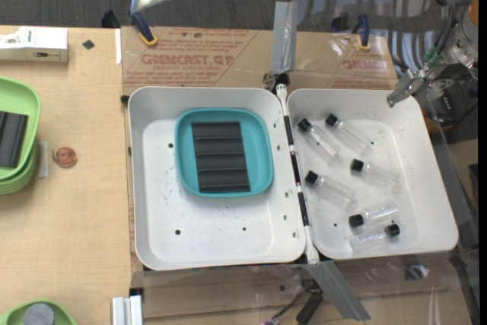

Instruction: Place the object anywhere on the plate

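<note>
Wooden bench (76, 240) bearing two shallow white bins side by side, cardboard and clear sheeting behind; left bin (152, 228) holding a teal plate (185, 164) with a dark ridged insert (221, 156) at its middle; right bin (430, 228) scattered with clear black-capped vials, among them one near the back wall (346, 132), one just left of it (316, 135), one mid-bin (370, 171) and a pair near the front edge (374, 218). Gripper (403, 90) hanging over the right bin's far right corner, above the rim, gripping nothing visible; cannot tell whether open or closed at this slant. Nearest vial probably the back-wall one, lying down and to the left of the gripper, cap toward the upper left, long axis running diagonally to the lower right. Plate well apart from the gripper, farther left across the divider between the bins. Likely needs a short drop leftward onto that vial, wrist turned across its diagonal, then a long carry left to the plate. Nothing resting on the plate yet apart from the insert
</note>
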Motion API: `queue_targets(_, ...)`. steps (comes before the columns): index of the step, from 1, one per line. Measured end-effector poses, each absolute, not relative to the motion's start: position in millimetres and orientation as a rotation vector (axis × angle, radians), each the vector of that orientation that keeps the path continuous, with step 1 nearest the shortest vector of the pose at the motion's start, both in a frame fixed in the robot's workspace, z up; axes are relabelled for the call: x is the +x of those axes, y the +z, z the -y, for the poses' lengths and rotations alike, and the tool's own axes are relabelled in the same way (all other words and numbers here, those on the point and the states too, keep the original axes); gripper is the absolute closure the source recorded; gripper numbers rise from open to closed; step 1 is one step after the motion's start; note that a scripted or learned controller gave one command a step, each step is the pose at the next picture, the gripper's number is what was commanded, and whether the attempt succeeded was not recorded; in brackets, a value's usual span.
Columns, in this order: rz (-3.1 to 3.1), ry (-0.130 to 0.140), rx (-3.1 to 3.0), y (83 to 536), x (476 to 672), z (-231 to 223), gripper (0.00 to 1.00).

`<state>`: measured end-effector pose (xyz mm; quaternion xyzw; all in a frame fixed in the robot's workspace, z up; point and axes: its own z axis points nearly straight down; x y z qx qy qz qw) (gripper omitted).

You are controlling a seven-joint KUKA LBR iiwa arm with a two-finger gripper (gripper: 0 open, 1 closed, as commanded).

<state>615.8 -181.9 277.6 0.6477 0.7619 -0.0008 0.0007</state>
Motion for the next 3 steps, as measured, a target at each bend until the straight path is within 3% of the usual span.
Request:
queue_targets(1,-2.399,-0.002,2.027,357.9,620.6,222.7,0.00)
queue_targets(2,-2.266,-0.004,2.176,440.9,649.7,222.1,0.00)
queue_targets(3,-2.114,-0.003,2.323,440.5,659.5,222.2,0.00)
